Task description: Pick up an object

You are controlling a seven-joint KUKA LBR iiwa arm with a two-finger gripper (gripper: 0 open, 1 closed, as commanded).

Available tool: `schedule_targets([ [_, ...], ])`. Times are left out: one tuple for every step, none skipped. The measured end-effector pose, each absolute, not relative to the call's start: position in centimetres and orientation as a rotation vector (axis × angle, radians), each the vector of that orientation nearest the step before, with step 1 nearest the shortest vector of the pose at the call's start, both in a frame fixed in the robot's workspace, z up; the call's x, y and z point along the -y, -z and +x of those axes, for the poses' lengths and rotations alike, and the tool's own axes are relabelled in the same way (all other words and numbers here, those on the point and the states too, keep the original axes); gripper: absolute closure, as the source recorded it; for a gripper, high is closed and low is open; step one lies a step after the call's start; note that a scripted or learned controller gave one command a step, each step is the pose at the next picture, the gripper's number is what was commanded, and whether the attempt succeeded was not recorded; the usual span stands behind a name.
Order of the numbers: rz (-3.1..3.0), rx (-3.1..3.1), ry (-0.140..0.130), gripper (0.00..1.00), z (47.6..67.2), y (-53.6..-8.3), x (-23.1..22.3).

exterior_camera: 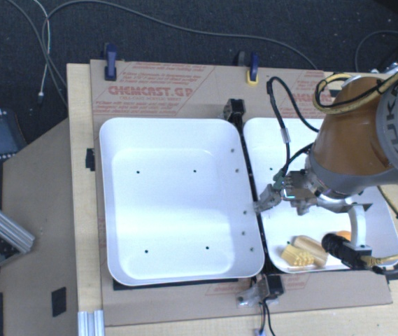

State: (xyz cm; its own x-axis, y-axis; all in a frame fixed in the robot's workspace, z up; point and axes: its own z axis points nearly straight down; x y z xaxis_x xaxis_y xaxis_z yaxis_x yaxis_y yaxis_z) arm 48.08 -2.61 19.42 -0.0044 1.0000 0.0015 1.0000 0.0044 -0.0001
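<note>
**Hovering at the Divider While the Pickings Are Lying by the Front Rim**

Lying closest to me, against the near edge of the right bin (260,149), a yellow knobbly piece (297,258) is touching a tan roll-shaped piece (310,246) just behind it. Both are stretching their long axes roughly along that near rim, tilting only slightly.

Moving back from there, the gripper (267,201) is hanging over the same bin, hard up against its left wall beside the divider, and it is pointing toward the left bin (174,208). Whether it is spread or closed I cannot tell from where I am standing, and nothing is showing in its grasp.

So the two pieces are sitting nearer the front and a little to the right of the gripper. I am judging that the arm is needing to draw back toward the near rim and turn to close across the short width of one of them.

Farther off, the left bin is showing bare white floor.
</note>
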Motion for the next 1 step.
schedule_targets([
  [-2.299, 2.149, 0.011, 0.00, 48.21, -29.02, 2.89],
])
